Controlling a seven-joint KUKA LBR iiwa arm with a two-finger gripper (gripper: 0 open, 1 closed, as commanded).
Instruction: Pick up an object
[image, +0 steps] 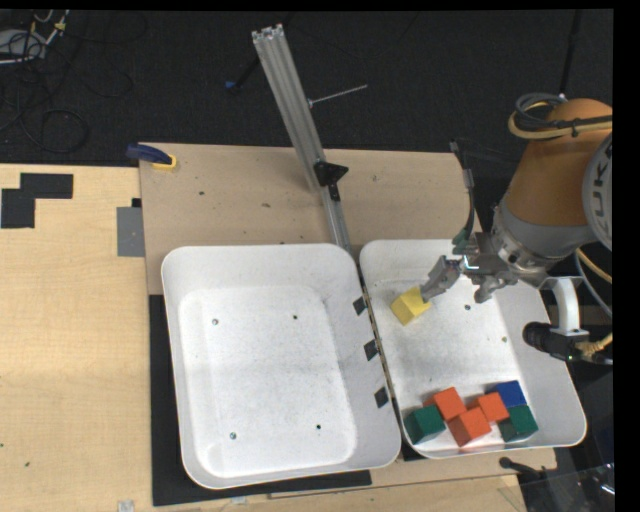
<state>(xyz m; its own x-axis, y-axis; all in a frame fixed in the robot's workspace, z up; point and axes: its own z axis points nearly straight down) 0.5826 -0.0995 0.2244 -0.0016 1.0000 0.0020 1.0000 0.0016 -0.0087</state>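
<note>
Nearest the camera, the left bin (262, 360) sits as a broad white tray with a few dark dots on its floor. Just right of it, touching along black clips, is the right bin (545, 395). A yellow block (408, 306) lies in that bin's upper left part, tilted so its corners point diagonally; it looks roughly cubic, so no long axis can be told. One finger (440, 278) touches its upper right side, while the other finger stands well to the right, so the gripper (464, 283) is spread wide and grips nothing. Along the bin's near edge cluster orange blocks (470, 415), green blocks (426, 424) and a blue block (510, 393).
</note>
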